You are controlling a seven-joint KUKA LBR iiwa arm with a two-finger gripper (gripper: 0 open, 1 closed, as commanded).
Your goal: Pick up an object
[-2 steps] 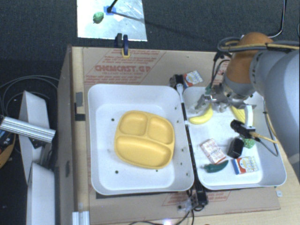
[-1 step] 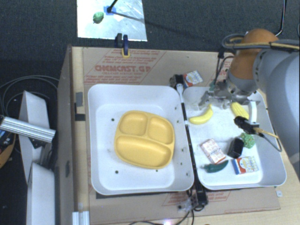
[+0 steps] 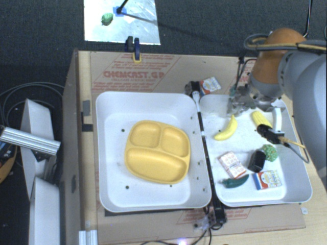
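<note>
Lying in the right bin (image 3: 301,188), banana (image 3: 227,129) slanted, long axis near-left to far-right; hand (image 3: 238,105) just beyond, grip state impossible to tell.

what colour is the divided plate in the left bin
Yellow: the three-compartment plastic plate, clearest in the camera view.

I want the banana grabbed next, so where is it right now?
The banana lies in the right bin, near its upper left, just below the gripper and left of the corn cob.
</note>
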